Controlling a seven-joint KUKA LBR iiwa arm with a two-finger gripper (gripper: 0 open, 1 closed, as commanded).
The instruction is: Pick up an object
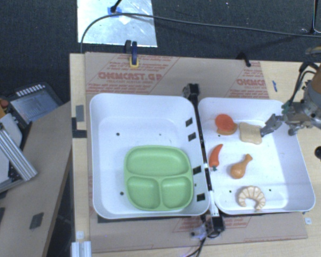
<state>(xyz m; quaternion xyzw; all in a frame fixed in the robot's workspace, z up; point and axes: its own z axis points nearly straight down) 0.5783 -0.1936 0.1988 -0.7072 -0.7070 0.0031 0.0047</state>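
- The gripper (271, 125) hangs over the right bin (297, 170) near its far right corner; I cannot tell how it is set.
- The tan bread slice (250, 133) lies just beside it.
- A green plate (158, 176) sits in the left bin (107, 143).

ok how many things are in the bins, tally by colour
orange: 2, round piece, drumstick
red: 1, chilli
tan: 2, bread slice, croissant
green: 1, divided plate
total: 6
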